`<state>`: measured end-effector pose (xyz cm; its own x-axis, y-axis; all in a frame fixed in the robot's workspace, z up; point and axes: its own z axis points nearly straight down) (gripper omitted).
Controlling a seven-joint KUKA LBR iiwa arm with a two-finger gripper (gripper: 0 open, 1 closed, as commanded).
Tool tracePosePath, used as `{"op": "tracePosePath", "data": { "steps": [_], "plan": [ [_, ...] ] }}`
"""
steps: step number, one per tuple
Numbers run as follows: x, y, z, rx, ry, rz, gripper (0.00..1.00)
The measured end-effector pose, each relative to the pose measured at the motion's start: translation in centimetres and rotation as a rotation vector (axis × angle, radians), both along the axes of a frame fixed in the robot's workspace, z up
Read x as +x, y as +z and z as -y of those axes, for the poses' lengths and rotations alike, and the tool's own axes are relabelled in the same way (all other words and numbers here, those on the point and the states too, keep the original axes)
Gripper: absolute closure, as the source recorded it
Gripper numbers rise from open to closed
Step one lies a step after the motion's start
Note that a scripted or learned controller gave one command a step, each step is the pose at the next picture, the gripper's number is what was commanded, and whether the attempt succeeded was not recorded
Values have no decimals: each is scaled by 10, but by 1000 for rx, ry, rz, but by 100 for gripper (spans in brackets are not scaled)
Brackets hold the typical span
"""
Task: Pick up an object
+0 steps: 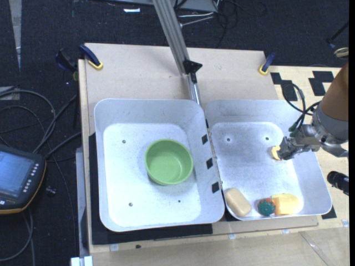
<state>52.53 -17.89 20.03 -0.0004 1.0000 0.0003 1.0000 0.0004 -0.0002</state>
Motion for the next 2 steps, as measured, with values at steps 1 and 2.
{"op": "tracePosePath", "data": {
  "steps": [1,2],
  "plan": [
    [0,0,0,0,0,0,0],
    [4,-43,-2,1,0,-3,0]
  ]
}}
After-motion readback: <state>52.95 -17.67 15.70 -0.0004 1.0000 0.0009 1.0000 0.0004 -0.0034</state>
